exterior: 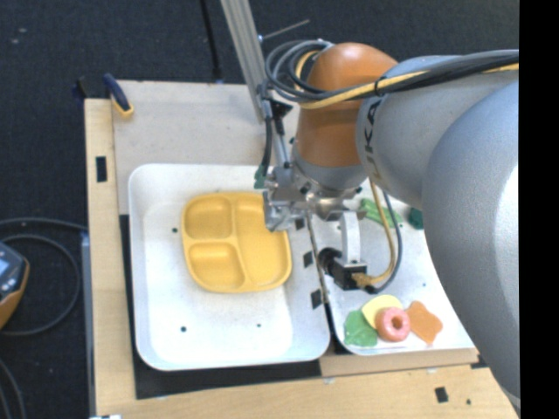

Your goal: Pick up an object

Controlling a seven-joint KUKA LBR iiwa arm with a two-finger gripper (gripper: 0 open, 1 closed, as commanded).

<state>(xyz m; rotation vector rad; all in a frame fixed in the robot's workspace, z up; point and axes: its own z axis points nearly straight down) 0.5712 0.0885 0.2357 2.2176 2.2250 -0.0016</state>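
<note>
- Poised at the yellow tray's (225, 244) rim, the tool (281, 208) seems set for an edge grasp; open or closed cannot be told.
- Pink doughnut (395, 324) lies well apart from it.

Overhead lighting is bright and even. The left bin (218, 339) reads near-white with soft shadows. Focus is slightly soft; the frame's upper left is dark.

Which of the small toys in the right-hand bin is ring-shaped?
The pink doughnut, lying between the green piece and the orange piece; only it has a hole.
</note>
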